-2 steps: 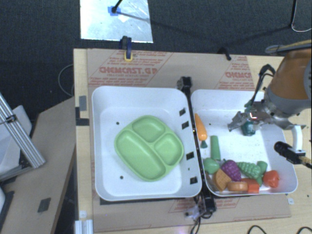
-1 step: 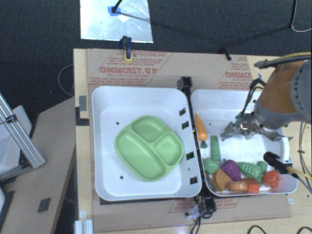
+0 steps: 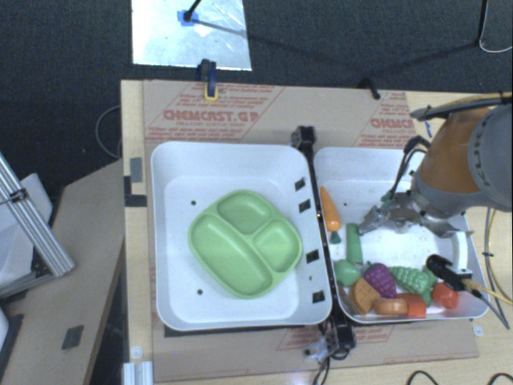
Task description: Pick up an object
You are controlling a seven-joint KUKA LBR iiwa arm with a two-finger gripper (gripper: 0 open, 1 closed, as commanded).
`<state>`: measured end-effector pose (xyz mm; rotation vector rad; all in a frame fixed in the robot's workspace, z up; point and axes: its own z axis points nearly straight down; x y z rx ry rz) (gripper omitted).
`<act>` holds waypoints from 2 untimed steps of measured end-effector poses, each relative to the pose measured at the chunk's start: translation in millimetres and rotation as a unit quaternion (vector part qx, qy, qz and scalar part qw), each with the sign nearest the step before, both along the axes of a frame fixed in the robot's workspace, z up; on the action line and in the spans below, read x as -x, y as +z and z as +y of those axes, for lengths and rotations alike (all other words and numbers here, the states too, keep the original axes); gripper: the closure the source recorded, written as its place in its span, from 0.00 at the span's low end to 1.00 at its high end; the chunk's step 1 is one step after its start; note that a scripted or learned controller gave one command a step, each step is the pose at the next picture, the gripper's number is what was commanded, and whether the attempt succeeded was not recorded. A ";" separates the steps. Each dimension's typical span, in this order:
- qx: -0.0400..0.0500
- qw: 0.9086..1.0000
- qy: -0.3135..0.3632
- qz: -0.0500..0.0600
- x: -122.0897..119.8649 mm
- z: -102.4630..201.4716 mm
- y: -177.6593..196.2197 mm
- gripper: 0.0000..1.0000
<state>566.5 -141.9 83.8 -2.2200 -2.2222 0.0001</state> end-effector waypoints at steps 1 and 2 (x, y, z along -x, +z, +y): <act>0.000 1.000 0.000 -0.001 -0.8 -0.2 11.3 1.00; 0.001 1.000 0.001 -0.003 -2.4 -1.8 75.4 1.00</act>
